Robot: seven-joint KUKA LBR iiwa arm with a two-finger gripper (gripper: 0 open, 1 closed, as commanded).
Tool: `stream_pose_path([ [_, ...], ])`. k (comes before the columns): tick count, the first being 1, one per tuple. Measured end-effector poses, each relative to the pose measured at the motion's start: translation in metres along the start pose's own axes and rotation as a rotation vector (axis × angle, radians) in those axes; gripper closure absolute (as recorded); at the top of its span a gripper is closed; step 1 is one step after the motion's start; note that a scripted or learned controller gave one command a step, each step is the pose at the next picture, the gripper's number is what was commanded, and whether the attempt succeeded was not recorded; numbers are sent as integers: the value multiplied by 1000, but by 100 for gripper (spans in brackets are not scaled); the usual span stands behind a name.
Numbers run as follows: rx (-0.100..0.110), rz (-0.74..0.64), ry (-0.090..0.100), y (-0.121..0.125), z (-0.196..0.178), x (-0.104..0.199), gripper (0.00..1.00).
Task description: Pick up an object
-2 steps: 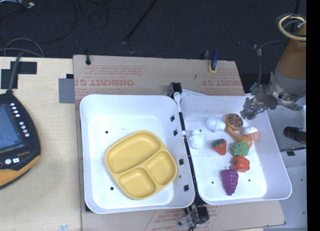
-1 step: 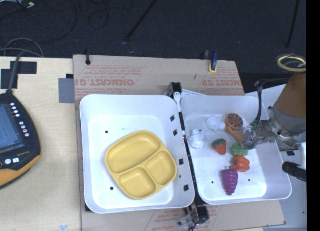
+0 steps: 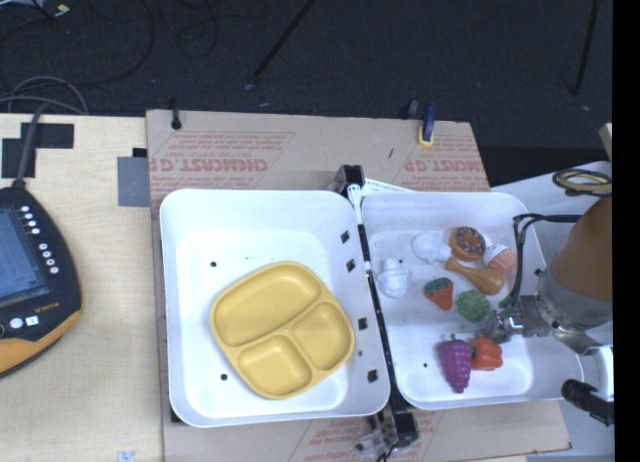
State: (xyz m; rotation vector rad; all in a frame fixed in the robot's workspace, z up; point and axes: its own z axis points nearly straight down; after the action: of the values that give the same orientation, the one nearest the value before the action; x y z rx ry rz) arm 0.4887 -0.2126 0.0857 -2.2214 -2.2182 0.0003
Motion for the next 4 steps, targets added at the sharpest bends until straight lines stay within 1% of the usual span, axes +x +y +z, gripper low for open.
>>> stream_pose_path([
  [1,-6,-4,-3,-11,-3,0,100],
  [4,-5,8,0,-12,-3,-2,100],
])
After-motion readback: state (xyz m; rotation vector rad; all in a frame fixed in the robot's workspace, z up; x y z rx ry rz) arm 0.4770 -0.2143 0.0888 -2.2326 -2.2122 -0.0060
